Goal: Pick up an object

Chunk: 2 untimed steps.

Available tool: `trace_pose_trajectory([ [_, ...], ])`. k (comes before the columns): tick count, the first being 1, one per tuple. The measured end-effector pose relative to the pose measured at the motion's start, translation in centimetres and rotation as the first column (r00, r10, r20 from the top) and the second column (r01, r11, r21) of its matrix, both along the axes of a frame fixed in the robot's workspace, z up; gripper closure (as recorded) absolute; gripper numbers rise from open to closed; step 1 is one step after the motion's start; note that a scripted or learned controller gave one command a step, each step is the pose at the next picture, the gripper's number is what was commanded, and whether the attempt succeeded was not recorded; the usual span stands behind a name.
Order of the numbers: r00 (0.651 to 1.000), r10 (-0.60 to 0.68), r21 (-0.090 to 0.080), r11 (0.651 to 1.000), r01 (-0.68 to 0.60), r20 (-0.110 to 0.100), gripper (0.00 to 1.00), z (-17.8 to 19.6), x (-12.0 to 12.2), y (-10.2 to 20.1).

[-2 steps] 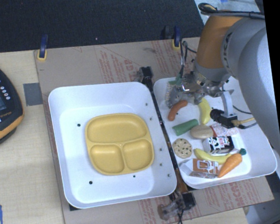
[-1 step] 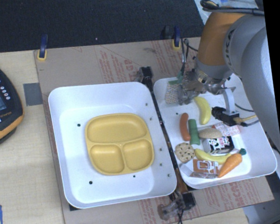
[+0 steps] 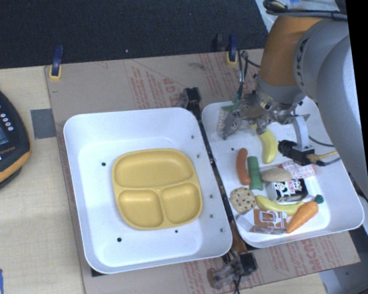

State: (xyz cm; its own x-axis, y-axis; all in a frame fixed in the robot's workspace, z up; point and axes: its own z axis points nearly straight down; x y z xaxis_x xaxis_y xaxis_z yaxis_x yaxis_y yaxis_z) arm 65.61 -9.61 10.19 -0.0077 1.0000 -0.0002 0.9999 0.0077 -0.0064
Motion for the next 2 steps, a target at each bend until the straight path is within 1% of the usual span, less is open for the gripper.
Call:
trace_pose_trajectory([
  [1,1.0,-0.003,-0.001,1.0,0.003,0.001,0.0,-1.1,-4.3,-0.1],
  [2,1.0,-0.001,-0.001,1.0,0.001,-0.001,1.0,0.0,-4.3,-0.2],
])
